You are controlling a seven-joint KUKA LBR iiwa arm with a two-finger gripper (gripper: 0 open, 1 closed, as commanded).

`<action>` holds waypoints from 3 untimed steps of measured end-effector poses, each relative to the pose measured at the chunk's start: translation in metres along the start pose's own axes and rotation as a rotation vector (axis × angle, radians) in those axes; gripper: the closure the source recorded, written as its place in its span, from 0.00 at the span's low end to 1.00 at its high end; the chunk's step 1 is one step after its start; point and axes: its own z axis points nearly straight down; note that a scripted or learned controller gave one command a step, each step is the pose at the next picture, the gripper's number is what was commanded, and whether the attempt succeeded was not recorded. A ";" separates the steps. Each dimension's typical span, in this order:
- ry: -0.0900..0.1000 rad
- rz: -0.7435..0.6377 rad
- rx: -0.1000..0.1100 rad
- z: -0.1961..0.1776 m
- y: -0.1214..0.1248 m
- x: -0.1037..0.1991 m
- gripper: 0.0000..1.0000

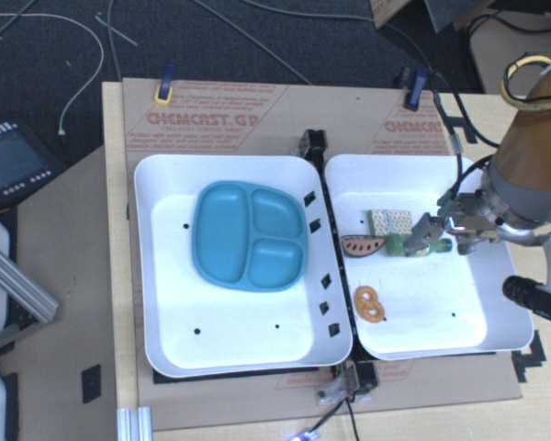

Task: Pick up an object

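The right bin (468,324) holds a watermelon slice (359,244), a pale speckled sponge-like square (389,220), a small green object (406,243) and a pretzel (368,304). My gripper (432,235) reaches in from the right and sits low over the bin, right beside the green object. Its dark fingertips touch or overlap that object's right side. The pretzel lies apart, toward the bin's near left.
The left bin (165,310) holds a blue divided plate (251,235). A black divider with clips (323,246) runs between the bins. The arm's orange band and grey body (531,173) hang over the right bin's far right edge. Cables lie beyond the bench.
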 end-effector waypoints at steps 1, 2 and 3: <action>0.001 0.000 0.005 0.058 0.000 0.009 0.00; 0.001 0.001 0.005 0.103 0.000 0.004 0.00; 0.001 0.002 0.000 0.153 0.001 0.004 0.00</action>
